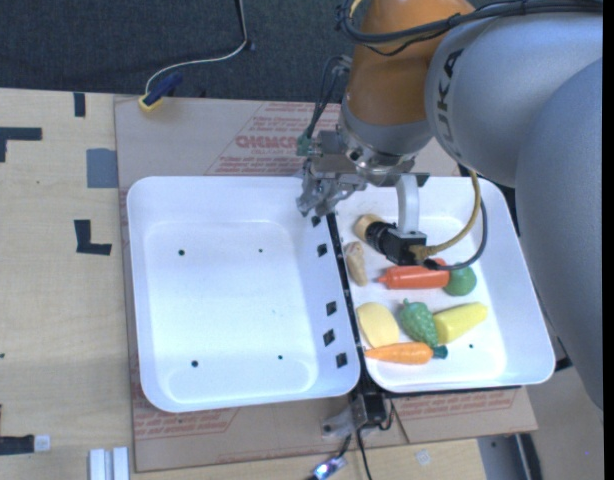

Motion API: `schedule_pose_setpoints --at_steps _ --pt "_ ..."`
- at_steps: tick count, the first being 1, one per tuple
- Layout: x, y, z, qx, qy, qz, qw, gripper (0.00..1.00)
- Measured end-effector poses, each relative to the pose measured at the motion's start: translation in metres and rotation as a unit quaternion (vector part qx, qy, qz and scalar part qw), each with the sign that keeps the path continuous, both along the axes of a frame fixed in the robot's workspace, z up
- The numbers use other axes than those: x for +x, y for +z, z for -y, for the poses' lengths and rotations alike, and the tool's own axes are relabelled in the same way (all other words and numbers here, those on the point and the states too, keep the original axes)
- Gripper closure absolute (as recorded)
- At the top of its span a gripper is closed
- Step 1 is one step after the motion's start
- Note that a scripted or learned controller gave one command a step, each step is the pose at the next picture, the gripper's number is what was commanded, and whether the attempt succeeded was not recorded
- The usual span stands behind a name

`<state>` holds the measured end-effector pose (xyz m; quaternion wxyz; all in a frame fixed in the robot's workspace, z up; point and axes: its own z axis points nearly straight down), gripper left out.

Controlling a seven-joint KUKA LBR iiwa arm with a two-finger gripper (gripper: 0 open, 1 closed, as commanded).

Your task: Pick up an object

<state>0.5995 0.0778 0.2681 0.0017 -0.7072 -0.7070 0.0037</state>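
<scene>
Two bins sit under the arm; the gripper (pixel 317 200) hangs over their shared rim at the far end (fingers too blurred to read). Toys lie in the right bin (pixel 507 268), nearer the camera: carrot (pixel 417 278), corn (pixel 459 320), second carrot (pixel 399 353).

Bins (pixel 227 388) glossy white plastic; toy vegetables (pixel 417 320) smooth plastic; bench (pixel 47 298) matt wood; arm (pixel 527 98) satin grey.

2 white bins (pixel 147 268), 2 carrots (pixel 415 279), approx. 6 other toy foods (pixel 377 322).
</scene>
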Motion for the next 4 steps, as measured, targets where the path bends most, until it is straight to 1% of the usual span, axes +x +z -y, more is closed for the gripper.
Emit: schedule_pose_setpoints --at_steps 1,2,3,4 --pt "0.014 0.133 -0.011 0.0025 0.002 0.011 0.9999 1.0" --pt "0.015 0.048 -0.117 0.0018 0.006 -0.001 1.0 1.0" --pt "0.018 -0.004 -0.158 0.0005 0.003 0.0 1.0 1.0" --pt "0.023 0.101 -0.156 0.0033 0.001 0.009 1.0 1.0"
